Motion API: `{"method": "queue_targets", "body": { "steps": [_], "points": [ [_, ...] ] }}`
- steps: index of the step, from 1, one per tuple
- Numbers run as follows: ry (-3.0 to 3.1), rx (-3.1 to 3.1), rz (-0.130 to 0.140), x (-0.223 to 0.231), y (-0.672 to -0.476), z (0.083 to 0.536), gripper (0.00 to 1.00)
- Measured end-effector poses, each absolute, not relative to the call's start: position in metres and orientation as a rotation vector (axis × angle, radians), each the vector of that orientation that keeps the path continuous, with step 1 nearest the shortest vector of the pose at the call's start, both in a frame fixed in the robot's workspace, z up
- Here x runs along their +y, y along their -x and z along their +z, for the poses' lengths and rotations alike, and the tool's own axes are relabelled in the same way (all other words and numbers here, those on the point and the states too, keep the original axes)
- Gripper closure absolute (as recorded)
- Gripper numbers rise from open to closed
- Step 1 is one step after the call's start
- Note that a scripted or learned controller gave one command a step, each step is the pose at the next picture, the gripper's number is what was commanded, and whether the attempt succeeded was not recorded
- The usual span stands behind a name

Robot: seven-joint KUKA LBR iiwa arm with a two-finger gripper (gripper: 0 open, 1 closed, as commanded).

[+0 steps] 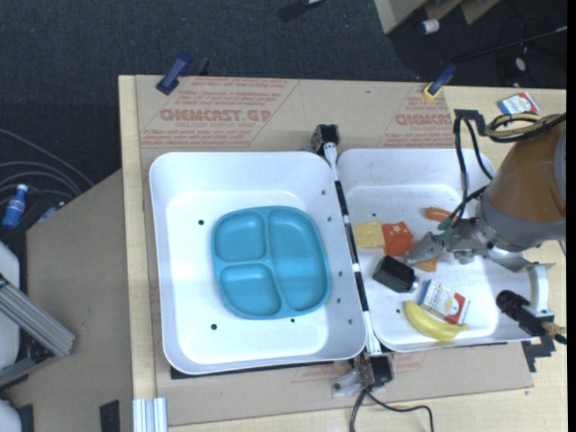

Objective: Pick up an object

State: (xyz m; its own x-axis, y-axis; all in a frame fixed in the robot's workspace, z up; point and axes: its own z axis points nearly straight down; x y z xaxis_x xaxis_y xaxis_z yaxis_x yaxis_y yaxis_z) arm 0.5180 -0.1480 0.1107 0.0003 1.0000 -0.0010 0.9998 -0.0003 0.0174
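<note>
Camera view, looking down at a slant: bench (270, 115) with two shallow white bins side by side. Left bin (180, 187) carries a blue divided plate (268, 261), well apart from any action. Right bin (396, 165) holds the clutter.

Arm (531, 192), grey with an orange band, reaches in from the right and hangs over the right bin. Gripper (430, 252) sits low at the bin's middle, fingers pointing toward the divider; whether they stand apart or closed cannot be told from here, and nothing is plainly seen between them.

Objects, big to small: banana (432, 322), long axis running along the near wall, curved, below and slightly right of the gripper tip. Small printed carton (445, 301), touching the banana's upper side. Black block (394, 274), just beside the tip, down-left. Yellow sponge-like block (368, 235), left of the tip, with a red piece (397, 238) touching it (closest to the tip, by my reading). Thin orange piece (436, 212) above the tip.

Judgement: nearest candidates lie left of the tip; a short advance toward the divider looks needed.
</note>
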Motion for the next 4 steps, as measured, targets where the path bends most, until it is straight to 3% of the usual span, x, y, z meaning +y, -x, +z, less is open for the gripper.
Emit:
{"method": "queue_targets", "body": {
  "steps": [1, 2, 3, 4],
  "points": [
    [-2.22, 2.223, 0.001, -0.102, -0.581, 0.084, 0.0],
    [-2.218, 2.222, 0.001, -0.102, -0.582, 0.095, 1.0],
    [-2.219, 2.222, 0.001, -0.102, -0.582, 0.094, 0.0],
    [-2.217, 2.222, 0.002, -0.102, -0.582, 0.105, 1.0]
  ]
}}
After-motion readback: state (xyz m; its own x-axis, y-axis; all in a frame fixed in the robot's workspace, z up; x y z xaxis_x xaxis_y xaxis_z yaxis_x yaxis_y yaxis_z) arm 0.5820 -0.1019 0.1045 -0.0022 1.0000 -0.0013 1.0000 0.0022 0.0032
